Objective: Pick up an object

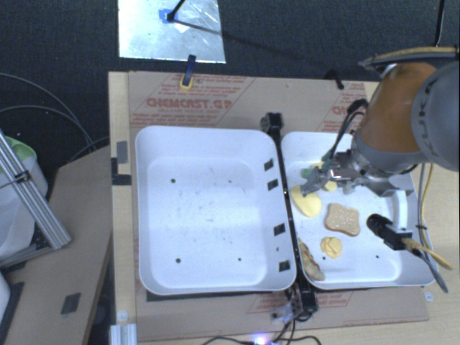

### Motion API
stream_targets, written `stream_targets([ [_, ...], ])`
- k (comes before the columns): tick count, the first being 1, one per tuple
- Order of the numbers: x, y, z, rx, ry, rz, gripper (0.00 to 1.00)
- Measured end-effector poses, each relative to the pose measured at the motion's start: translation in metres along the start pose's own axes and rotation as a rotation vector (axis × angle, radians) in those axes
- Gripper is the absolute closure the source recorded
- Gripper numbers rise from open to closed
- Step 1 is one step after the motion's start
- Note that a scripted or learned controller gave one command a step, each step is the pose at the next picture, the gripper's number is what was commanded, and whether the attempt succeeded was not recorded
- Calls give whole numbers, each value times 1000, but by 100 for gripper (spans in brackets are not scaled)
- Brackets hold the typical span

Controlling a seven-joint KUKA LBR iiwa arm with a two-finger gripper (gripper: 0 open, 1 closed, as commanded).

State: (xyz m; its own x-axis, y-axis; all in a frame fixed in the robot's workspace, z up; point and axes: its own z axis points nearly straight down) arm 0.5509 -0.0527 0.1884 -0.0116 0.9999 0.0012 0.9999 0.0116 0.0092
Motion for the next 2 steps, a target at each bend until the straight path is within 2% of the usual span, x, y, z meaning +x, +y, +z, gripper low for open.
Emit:
stream_targets([
  [1, -46, -53, 99, 14, -1, 15, 0],
  [2, -44, -48, 83, 4, -3, 10, 100],
])
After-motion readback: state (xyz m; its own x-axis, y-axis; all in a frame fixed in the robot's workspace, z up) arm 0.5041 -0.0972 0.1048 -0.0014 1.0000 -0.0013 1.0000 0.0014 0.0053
